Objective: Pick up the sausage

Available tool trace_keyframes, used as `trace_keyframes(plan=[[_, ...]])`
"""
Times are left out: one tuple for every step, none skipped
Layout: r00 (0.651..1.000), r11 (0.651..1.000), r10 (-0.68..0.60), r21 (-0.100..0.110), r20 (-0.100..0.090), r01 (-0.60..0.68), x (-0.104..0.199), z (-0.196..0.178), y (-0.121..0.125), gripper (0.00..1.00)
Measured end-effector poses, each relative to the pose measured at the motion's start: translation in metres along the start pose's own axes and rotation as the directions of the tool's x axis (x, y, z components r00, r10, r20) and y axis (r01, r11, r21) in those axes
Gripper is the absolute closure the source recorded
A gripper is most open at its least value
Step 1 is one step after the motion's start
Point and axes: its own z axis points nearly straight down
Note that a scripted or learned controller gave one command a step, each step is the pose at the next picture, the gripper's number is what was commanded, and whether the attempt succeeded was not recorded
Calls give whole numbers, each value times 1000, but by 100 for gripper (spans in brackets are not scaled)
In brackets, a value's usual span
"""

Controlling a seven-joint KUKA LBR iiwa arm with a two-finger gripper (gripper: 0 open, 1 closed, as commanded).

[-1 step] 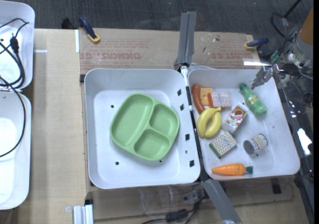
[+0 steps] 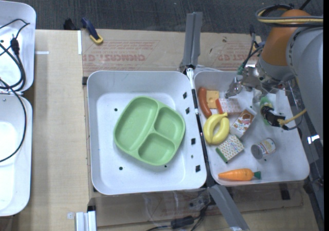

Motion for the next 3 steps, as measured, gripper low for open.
trace_keyframes(plan=[[983,983,-184,2,-1,184,48,0,-32,0],[983,983,-184,2,-1,184,48,0,-32,0],[983,983,-184,2,-1,184,48,0,-32,0]])
